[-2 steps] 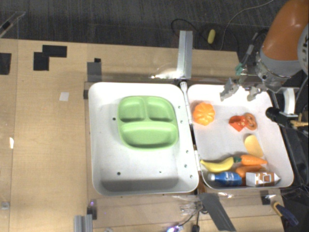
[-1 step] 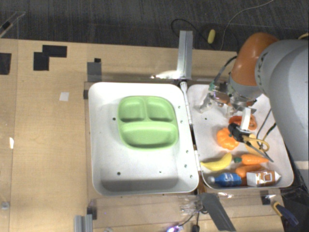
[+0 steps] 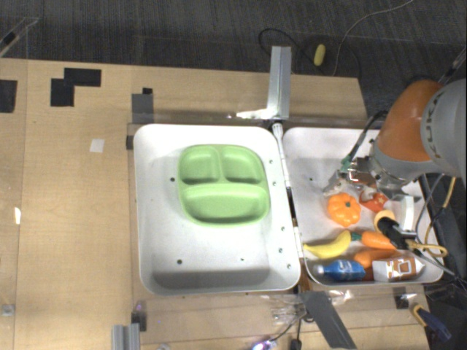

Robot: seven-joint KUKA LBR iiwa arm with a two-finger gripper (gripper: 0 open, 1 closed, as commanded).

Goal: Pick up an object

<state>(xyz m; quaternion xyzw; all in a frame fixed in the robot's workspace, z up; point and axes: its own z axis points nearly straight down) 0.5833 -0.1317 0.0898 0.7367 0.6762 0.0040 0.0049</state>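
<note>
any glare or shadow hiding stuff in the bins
Camera view: even lighting, no strong glare; soft shadow along the near wall of the left bin below the green tray; the claw above the small pumpkin is dim and slightly blurred.

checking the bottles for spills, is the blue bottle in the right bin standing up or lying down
Lying down. The blue bottle rests on its side along the right bin's near wall, beside the banana.

2 bins, 1 green tray
</note>
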